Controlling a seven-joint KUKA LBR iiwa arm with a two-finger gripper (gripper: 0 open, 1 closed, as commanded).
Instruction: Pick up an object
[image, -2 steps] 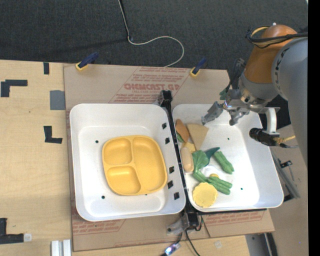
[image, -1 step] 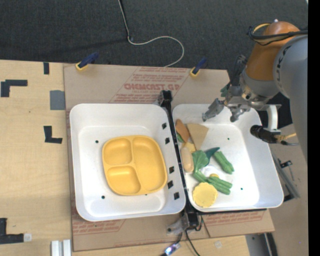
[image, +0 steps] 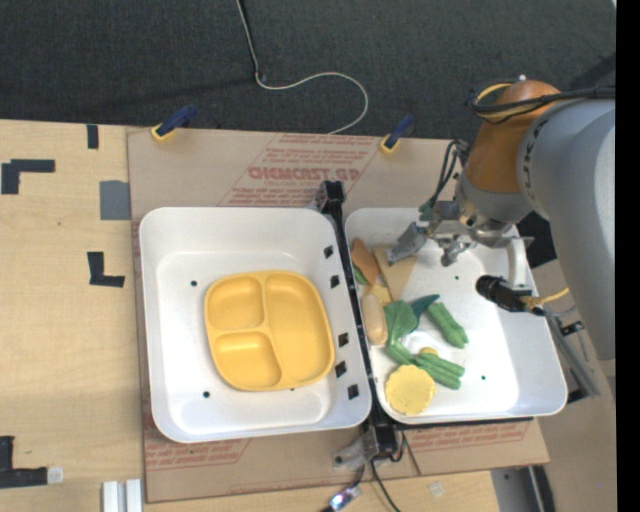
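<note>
Over the right bin (image: 520, 385) hangs the arm (image: 560, 150), smooth grey casing with a glossy orange band, and its gripper (image: 432, 240) sits above the bin's upper left area, a cluster of dull metal parts. From this angle I cannot tell how its tips are set, and nothing shows between them. Below it, against the bin's left wall, lies the pile of toy food: a pale tan, rounded bread-like piece (image: 372, 318) running along the wall, a tan wedge (image: 398, 274) near the gripper, green leafy and pod-shaped plastic vegetables (image: 432, 338) fanned out in the middle, and a round, ridged yellow slice (image: 410, 390) at the near edge, touching the green pieces. In the left bin (image: 170, 250) a matte yellow plastic tray (image: 268, 330) with three moulded compartments and rounded corners lies flat, slightly turned. Both bins are shallow, smooth white plastic on a printed cardboard sheet (image: 290, 170), pinned at the far edge by blue and yellow clamps (image: 174, 121).
</note>
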